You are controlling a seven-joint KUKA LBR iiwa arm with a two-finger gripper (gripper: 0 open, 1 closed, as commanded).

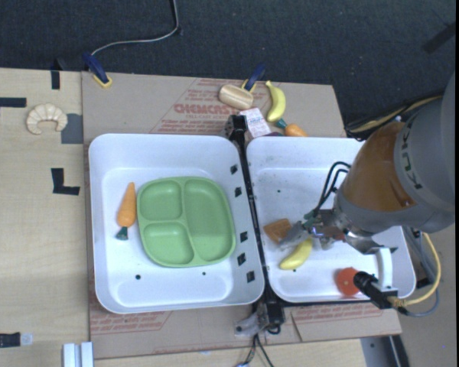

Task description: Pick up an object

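Reaching in from the right, your arm (413,174) bends down over the right bin (291,155), its orange band sitting just above the wrist and the hand (312,232) lowered near the bin floor. You cannot tell from this angle whether the hand is released or clenched; the wrist body hides most of it. Just below and left of the hand lies a yellow toy banana (296,255), seemingly touching it or nearly so, though nothing is plainly gripped. Just left of the hand sits a brown toy bread piece (277,228). Below and right of the hand, close to the bin's near wall, you have a red tomato-like toy (346,281). Well to the hand's left, in the left bin (107,281), a green divided plate (187,221) lies flat with a toy carrot (127,206) beside its far edge. Beyond the bins, on the counter (30,228), rest a second banana (275,101), a bread roll (236,95) and a croissant (46,118).
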